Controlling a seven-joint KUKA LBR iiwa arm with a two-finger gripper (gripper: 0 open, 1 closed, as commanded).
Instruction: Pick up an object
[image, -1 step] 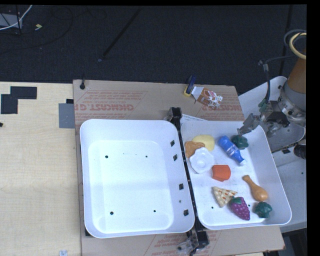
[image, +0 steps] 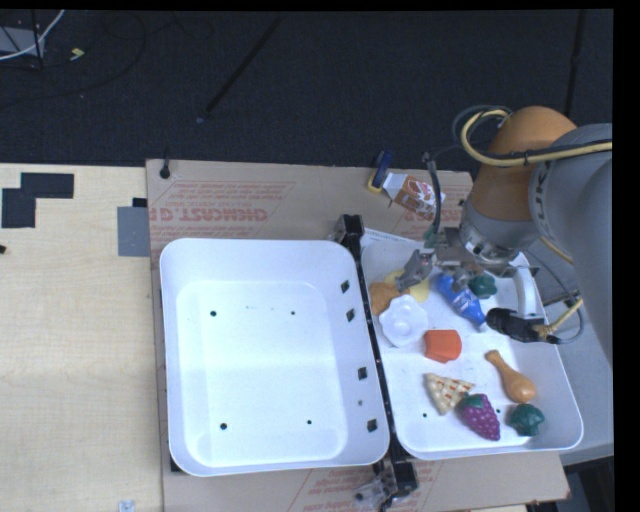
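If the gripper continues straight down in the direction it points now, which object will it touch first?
Probably the white object or the yellow-orange piece beside it: the gripper hangs over the top left of the right bin, pointing down toward them. Depth is unclear from this slanted view.

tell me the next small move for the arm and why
Probably lower the hand straight down: it hangs over the back of the right white bin, just above the blue plastic toy and the white lumpy object, with nothing visibly between its fingers.

Arm (image: 540, 190) reaches in from right, tool (image: 425, 262) low, fingers spread.
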